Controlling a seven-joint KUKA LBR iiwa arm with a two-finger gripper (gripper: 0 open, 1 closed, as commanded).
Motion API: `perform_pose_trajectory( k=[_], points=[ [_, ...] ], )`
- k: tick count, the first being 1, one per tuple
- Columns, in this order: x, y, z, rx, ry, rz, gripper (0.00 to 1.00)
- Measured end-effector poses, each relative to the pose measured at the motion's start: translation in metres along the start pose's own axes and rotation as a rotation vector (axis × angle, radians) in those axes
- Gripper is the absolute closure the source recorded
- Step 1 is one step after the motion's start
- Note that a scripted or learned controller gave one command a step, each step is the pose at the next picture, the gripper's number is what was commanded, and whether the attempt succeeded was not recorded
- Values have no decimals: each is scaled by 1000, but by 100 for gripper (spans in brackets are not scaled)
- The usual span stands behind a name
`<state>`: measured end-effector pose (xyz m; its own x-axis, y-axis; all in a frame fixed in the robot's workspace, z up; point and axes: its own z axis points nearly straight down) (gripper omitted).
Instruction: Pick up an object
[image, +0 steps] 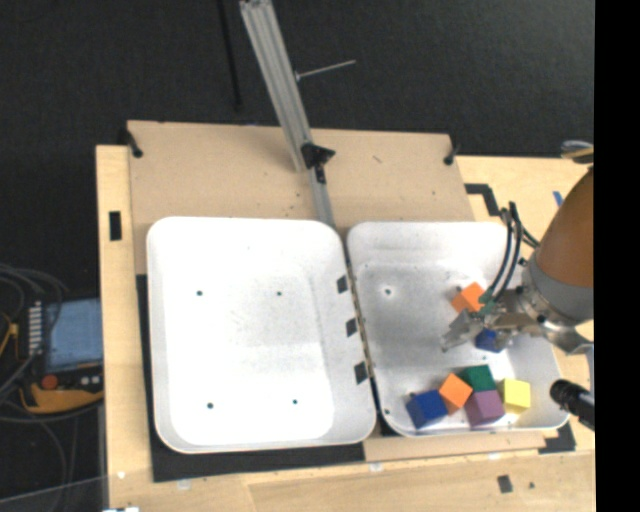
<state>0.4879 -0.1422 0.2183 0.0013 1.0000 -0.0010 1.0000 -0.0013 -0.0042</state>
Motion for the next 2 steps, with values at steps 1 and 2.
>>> perform_pose_trajectory(
  k=[1, 2],
  points=[
    [-2, 9, 50, 0, 0, 1, 0],
    [-1, 6, 110, -6, -2, -1, 0]
  ],
)
